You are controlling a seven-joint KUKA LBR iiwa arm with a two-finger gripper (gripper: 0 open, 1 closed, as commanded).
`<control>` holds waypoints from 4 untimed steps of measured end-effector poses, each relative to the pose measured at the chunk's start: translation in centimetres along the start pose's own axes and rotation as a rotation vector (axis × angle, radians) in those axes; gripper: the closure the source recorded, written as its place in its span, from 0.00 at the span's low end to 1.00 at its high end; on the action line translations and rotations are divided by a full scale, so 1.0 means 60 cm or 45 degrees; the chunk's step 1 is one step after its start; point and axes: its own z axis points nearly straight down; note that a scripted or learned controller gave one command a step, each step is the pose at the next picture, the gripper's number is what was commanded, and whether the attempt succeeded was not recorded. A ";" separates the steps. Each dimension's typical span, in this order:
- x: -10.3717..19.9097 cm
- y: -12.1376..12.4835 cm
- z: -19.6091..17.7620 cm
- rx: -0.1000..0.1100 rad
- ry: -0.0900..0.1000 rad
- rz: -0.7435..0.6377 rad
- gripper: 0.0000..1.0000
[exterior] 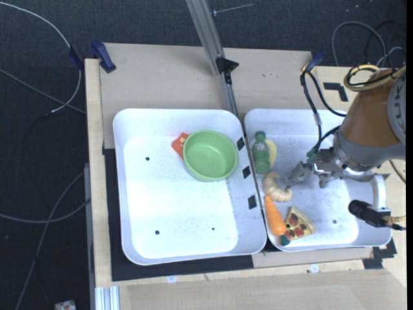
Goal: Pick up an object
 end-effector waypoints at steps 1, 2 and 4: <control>0.002 -0.002 0.053 -0.003 0.000 0.000 0.00; 0.002 0.001 0.029 -0.011 0.000 0.001 1.00; 0.010 0.016 -0.146 -0.035 -0.011 -0.002 1.00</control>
